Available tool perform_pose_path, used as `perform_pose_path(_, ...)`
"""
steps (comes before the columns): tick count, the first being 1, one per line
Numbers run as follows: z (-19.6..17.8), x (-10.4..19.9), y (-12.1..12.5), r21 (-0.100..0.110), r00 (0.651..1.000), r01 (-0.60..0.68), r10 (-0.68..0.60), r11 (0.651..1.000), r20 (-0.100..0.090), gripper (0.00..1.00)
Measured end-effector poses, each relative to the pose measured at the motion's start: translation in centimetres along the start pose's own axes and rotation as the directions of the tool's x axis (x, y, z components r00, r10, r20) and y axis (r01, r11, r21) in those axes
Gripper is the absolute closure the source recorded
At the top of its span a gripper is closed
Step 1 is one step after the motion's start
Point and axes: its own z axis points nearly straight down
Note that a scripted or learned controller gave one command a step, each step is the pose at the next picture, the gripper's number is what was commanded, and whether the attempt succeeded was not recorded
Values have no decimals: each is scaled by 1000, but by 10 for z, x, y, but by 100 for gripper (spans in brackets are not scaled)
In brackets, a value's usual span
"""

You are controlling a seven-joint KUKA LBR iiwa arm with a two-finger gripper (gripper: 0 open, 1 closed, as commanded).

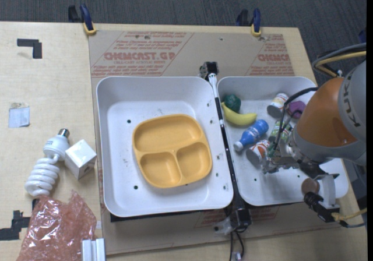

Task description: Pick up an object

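The right bin point(250, 187) holds several small objects: a yellow banana point(239, 117), a dark green lump point(233, 102), a blue bottle with a white cap point(252, 135), a small can point(278, 101), a purple piece point(296, 107) and a red-and-white item point(260, 150). My gripper point(273, 159) is low in this bin, just right of the red-and-white item and below the blue bottle. The grey arm with its orange band point(326, 120) hides the bin's right side. Nothing is seen lifted.
The left bin point(116, 137) carries a yellow divided plate point(172, 150). On the bench to the left lie a spiral light bulb point(46, 166), a white cube point(80, 158) and crumpled pink plastic point(55, 228). Clamps point(255, 21) hold the board's far edge.
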Motion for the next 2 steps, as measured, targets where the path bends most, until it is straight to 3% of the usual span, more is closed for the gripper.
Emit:
perform_pose_path(1,-90,52,1,0,1000,4,-4,1000,1,100)
perform_pose_path(2,-90,52,1,0,1000,4,-4,1000,1,0)
